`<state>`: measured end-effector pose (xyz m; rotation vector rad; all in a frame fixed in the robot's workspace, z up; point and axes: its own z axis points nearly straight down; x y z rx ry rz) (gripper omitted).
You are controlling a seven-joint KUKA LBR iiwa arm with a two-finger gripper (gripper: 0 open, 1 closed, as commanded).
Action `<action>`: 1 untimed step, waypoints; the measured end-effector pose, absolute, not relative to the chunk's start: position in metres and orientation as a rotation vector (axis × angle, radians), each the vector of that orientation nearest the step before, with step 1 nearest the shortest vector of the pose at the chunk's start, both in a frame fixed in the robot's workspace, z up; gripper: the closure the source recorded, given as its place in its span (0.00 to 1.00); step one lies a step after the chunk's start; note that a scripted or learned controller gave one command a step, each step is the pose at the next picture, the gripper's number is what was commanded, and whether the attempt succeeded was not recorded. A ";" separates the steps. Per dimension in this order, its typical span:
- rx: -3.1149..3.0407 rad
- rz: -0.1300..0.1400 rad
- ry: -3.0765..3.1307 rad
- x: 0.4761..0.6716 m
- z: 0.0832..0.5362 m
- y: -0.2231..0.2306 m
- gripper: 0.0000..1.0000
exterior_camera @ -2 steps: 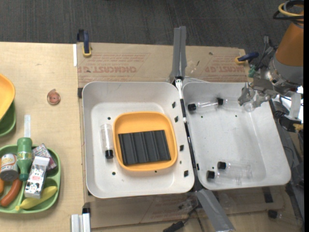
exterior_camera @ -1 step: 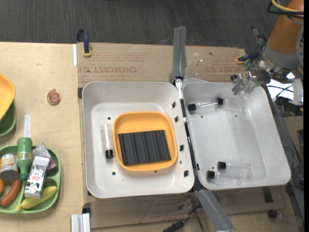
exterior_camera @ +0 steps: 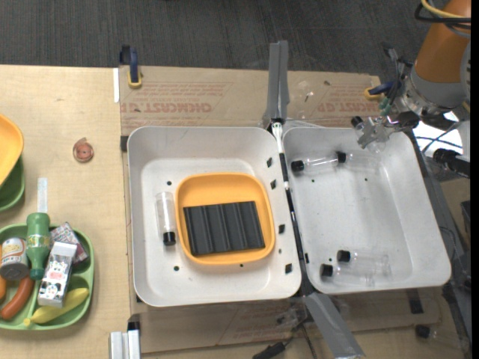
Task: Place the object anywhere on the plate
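A yellow plate lies in the left bin with a dark ribbed rectangular block on it. Just left of the plate a clear vial with a black cap rests on the bin floor. In the right bin, one clear vial lies near the back left. Two more vials lie near the front edge. My gripper hangs over the right bin's back right corner, well apart from every vial, with nothing seen in it.
A metal divider post stands behind the gap between the bins. On the bench at the left sit a green tray of toy food, a yellow bowl and a small pink disc.
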<state>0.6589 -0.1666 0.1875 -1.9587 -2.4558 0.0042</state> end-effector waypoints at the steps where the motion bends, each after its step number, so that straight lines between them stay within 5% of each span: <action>1: -1.808 0.004 -2.569 0.659 0.181 -0.163 1.00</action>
